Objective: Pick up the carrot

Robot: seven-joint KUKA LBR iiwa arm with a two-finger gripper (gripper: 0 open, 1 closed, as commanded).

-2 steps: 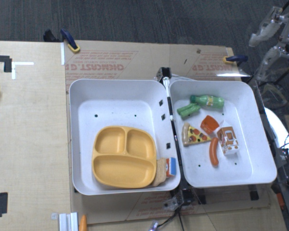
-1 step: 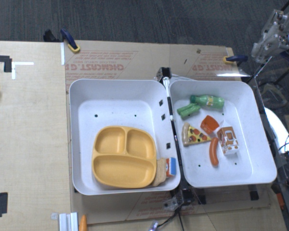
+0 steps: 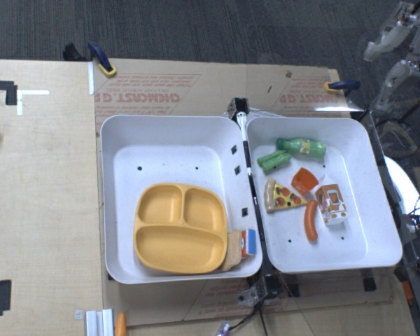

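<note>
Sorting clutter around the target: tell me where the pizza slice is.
The pizza slice lies in the right bin, left of centre, below the green bottle, with the white carton to its right.

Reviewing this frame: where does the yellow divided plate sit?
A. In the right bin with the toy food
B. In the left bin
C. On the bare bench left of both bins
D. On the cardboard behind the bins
B. The yellow divided plate lies flat inside the left bin, while the pizza slice and green bottle lie in the right bin.
</note>
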